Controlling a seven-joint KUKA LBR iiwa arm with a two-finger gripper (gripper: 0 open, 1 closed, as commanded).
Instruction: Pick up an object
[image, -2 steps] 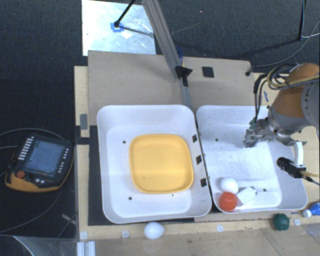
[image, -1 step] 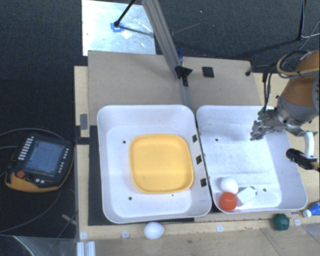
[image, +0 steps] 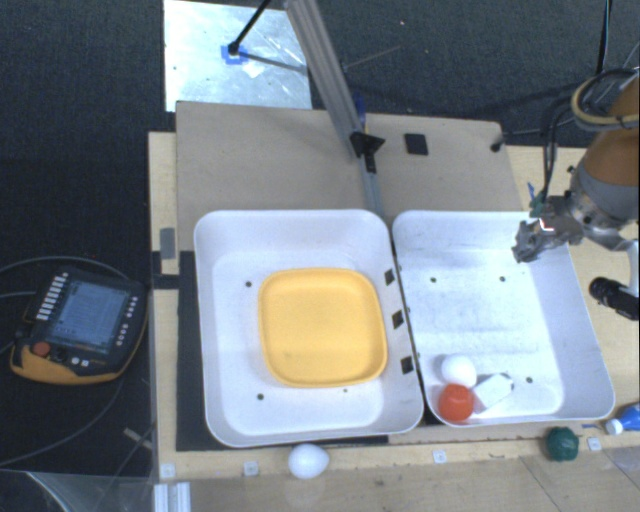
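Probably the red ball (image: 456, 403) in the right bin (image: 575, 300) was light, smooth and slippery; we judged a grasp across its middle best. We couldn't tell the gripper's (image: 527, 246) state.

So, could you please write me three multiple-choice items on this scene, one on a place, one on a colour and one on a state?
1. Where does the yellow plate lie?
A. left bin
B. right bin
C. floor

2. What colour is the ball beside the white ball in the right bin?
A. blue
B. red
C. black

3. The gripper is:
A. touching the plate
B. over the right bin's far right corner
C. resting on the balls

Key: 1 A, it lies in the left bin; 2 B, the red ball; 3 B, far from the balls.
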